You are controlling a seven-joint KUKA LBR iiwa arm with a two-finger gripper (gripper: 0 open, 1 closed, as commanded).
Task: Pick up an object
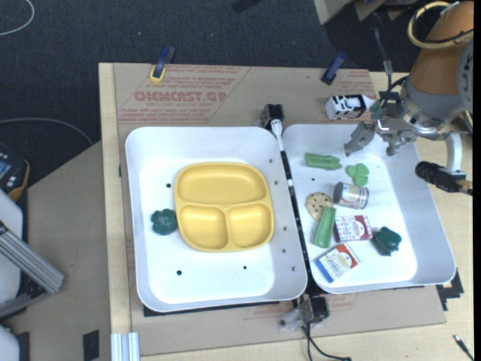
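Hovering over right bin (432, 224) far end, claw (373, 141) spread wide w/ nothing in it, just above green pod (322, 160).

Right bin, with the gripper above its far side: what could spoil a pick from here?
1. The cookie, can, green stick and small cartons lie packed together, so a grasp may nudge or catch a neighbour.
2. The gripper hangs near the bin's far wall; descending there risks striking it.

Divided tray (223, 205) in left bin (143, 201); broccoli (163, 221) left of tray; can (350, 195) in right bin (428, 224).
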